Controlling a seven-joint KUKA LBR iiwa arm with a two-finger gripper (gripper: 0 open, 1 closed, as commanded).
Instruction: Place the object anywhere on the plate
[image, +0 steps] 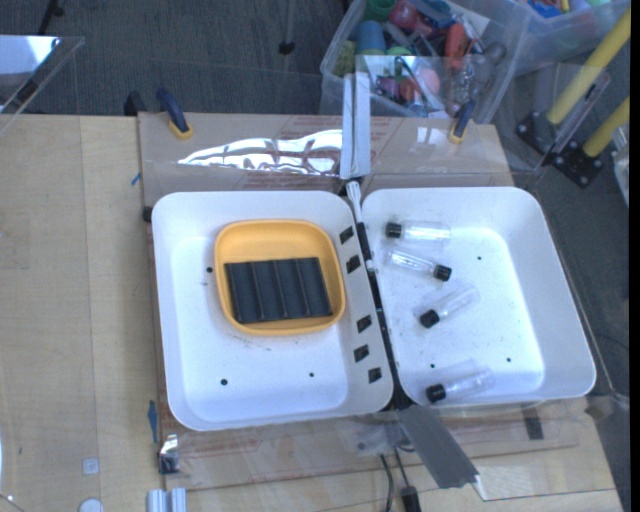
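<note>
Nearest us, a clear vial (458, 383) with a black cap lies on its side close to the front wall of the right bin (520, 300). Three more like it lie further back in that bin – one (447, 306) at mid-floor, one (420, 265) behind it, one (418, 232) near the rear wall – all apart from each other. The plate (225, 262), yellow, sits in the left bin (260, 380) and bears a dark ribbed pad (278, 290) over most of its floor. No vial is on the plate; we judge the task not yet begun.

We cannot tell the gripper's state from this view.

Recommendations for the pick: take the mid-floor vial, as it stands clearest of the walls. Close across the barrel, not along it – round glass will likely roll or slip from an end-on grip. Lift well clear of the ridge between the bins before crossing. Release low over the ribbed pad, barrel in line with the grooves, so that the vial settles instead of rolling off the rim.
</note>
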